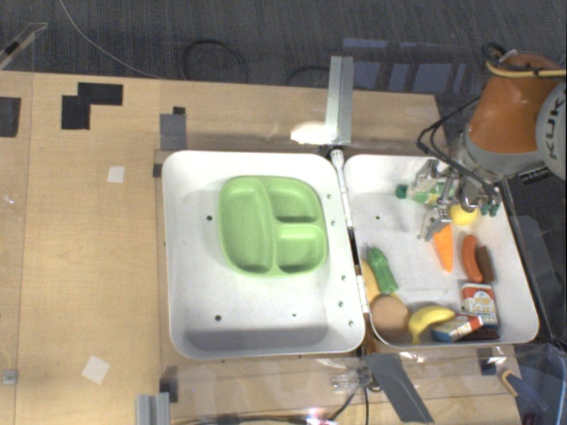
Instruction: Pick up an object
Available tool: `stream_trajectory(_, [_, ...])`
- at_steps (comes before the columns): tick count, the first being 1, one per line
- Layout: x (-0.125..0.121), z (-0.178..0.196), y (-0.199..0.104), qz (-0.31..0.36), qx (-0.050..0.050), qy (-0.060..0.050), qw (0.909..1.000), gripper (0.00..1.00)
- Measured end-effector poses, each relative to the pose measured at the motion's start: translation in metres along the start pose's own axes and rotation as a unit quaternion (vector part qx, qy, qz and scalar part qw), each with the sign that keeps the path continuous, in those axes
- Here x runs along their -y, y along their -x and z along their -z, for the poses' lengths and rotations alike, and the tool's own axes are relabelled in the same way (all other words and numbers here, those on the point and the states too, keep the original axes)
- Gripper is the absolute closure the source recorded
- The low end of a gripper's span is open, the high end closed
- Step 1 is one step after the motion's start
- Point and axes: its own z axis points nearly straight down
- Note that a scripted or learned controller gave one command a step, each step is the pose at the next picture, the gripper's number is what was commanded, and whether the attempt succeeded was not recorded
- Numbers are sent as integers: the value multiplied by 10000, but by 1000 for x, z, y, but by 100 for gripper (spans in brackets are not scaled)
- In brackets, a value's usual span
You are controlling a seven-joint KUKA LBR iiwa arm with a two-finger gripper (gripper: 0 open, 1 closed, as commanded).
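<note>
A: Start big. What's on the surface (pixel 89 264)?

B: Two white bins. The left bin (pixel 190 326) carries a green tray (pixel 270 224). The right bin (pixel 390 193) has all the toys, and the arm (pixel 518 113) hangs over its far right part.

A: So is anything picked up?

B: Not that I can judge. The claw (pixel 440 204) sits low in the right bin, just beside a carrot (pixel 444 250) and a yellow piece (pixel 464 214). It's a tangle of metal and green bits there; I cannot tell whether it's clenched or released, nor whether anything is in it.

A: And the rest?

B: All lying on the bin floor: a sausage (pixel 479 260) next to the carrot, a small box (pixel 479 301) below that, a banana (pixel 431 320) and a potato (pixel 388 312) at the near edge, a green pickle (pixel 382 271) by the divider.

A: So what remains?

B: By my reading, the grasp itself and the lift. The reach looks done; the carrot seems the likeliest target.
</note>
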Motion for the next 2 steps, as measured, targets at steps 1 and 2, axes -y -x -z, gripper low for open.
stream_trajectory(1, [25, -26, -52, -661, 69, -14, 9978, 0])
stream_trajectory(2, [19, -25, -74, -465, 74, -20, 9989, 0])
